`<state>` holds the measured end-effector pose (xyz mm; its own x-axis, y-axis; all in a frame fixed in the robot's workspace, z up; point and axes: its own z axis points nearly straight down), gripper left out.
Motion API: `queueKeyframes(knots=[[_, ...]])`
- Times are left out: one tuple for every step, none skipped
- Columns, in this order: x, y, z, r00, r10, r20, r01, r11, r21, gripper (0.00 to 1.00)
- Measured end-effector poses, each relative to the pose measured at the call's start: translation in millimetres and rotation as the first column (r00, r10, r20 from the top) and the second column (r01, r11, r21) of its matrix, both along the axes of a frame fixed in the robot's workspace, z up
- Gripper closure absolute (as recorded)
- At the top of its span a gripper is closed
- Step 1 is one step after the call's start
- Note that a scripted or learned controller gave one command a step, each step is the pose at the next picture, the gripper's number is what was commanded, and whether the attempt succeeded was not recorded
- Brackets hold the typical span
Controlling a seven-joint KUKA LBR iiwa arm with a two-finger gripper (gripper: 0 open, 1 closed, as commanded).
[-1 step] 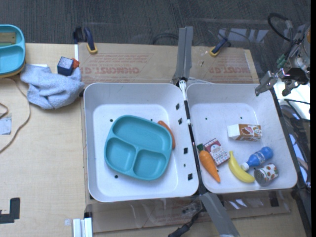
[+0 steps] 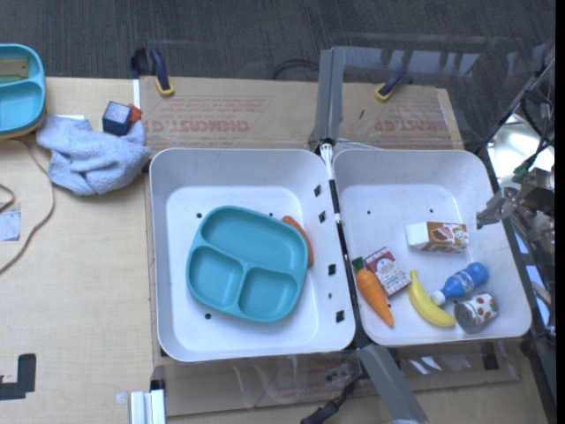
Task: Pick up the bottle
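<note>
The bottle [image 2: 463, 283] lies on its side in the right bin [image 2: 415, 170], at four o'clock, touching the banana [image 2: 429, 305]. My gripper [image 2: 505, 204] waits at the bin's three o'clock rim. Whether it's released or clenched, I cannot tell.

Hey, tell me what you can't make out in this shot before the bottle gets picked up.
- Tool, camera view: small and blurred at the right edge, so its fingers can't be read.
- Orange object in the left white bin: mostly hidden behind the teal divided plate.
- Blue plastic bottle: label too small to read.
</note>
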<state>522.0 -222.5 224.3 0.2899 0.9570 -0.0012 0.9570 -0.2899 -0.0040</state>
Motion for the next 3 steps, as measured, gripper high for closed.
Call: queueKeyframes(knots=[[-39, 18, -124, 0.992, -0.125, 0.001, 0.125, 0.992, 0.010, 0.00], [-40, 15, -117, 0.991, -0.130, -0.001, 0.130, 0.991, 0.006, 1.00], [-8, 86, -30, 0.979, -0.204, 0.001, 0.204, 0.979, -0.001, 1.00]])
